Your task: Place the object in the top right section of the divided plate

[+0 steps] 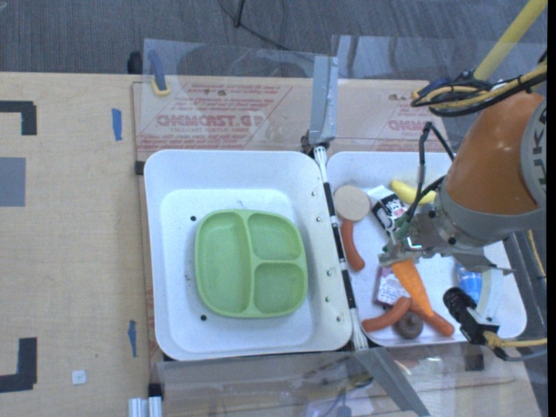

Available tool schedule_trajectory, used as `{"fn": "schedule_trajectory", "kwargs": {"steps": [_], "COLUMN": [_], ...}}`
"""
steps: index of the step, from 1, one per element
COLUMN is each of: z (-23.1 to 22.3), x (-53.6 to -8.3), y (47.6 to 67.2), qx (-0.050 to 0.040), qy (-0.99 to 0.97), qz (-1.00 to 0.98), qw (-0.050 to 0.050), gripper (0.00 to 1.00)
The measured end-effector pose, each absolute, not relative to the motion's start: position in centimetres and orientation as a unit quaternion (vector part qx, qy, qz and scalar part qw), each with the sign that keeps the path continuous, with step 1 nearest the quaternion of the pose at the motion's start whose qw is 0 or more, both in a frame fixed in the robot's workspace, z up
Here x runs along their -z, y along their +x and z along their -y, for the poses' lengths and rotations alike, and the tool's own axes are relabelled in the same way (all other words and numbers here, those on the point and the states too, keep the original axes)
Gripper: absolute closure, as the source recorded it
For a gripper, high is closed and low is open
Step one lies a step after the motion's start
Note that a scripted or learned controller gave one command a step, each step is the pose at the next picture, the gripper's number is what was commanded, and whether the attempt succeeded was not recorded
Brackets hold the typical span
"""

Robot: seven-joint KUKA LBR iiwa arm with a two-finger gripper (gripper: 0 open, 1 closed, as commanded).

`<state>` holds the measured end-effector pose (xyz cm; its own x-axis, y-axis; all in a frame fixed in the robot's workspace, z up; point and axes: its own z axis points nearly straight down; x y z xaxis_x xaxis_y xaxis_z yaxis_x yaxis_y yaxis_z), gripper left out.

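Observation:
A green divided plate (251,263) lies in the left bin (165,189), with one long section on its left and two smaller ones on its right; all three hold nothing. My gripper (402,247) hangs low over the right bin (365,165), just above the upper end of an orange carrot (416,290). A pink packet (387,287) lies beside the carrot on its left. The wrist hides the gripper's tips from above.
The right bin also holds a tan round disc (352,202), a red sausage (352,245), a yellow banana (407,189), a black-and-white packet (386,207), a second sausage (383,321), a brown ring (408,326) and a blue item (469,283).

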<state>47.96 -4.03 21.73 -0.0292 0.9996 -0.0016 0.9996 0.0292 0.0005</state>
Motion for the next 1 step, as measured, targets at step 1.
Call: {"fn": "schedule_trajectory", "kwargs": {"steps": [1], "z": [-1.83], "x": [-18.39], "y": [47.87], "qx": [0.0012], "qy": [0.69], "qz": [-0.724], "qw": [-0.001], "gripper": [1.0]}}
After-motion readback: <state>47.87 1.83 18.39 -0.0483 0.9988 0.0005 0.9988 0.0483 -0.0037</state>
